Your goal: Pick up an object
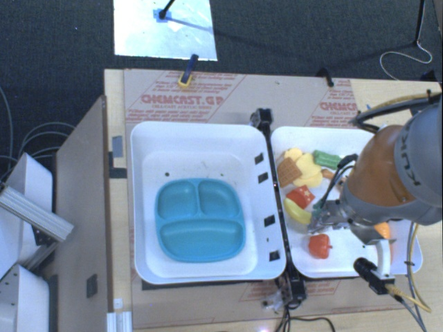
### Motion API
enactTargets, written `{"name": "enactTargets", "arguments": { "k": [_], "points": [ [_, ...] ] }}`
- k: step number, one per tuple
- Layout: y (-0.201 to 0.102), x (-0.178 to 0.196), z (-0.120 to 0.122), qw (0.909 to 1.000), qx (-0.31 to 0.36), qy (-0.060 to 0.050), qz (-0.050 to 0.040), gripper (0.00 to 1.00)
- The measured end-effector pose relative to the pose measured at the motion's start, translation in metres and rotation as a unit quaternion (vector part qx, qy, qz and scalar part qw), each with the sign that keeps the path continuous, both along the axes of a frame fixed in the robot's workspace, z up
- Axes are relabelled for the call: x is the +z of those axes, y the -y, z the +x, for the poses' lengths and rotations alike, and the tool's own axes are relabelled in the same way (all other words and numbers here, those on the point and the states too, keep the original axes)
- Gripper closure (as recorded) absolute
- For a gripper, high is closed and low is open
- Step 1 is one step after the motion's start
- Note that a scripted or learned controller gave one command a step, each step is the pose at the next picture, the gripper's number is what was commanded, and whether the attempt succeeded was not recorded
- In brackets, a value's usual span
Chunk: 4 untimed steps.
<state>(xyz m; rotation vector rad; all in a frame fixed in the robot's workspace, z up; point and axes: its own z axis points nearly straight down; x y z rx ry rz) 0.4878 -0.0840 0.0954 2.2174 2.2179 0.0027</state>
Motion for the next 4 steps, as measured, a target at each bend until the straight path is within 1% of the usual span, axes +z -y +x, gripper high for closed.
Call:
{"name": "enactTargets", "arguments": {
  "k": [1,2,3,4],
  "points": [
    [0.000,0.000,0.000,1.0000,0.000,0.000,0.0002,0.00],
    [0.000,0.010,0.001,1.0000,0.000,0.001,0.0005,1.00],
    [0.000,0.010,0.001,1.0000,0.000,0.001,0.0004,0.00],
    [-0.001,0.020,0.002,1.0000,0.001,0.002,0.0010,1.00]
  ]
}}
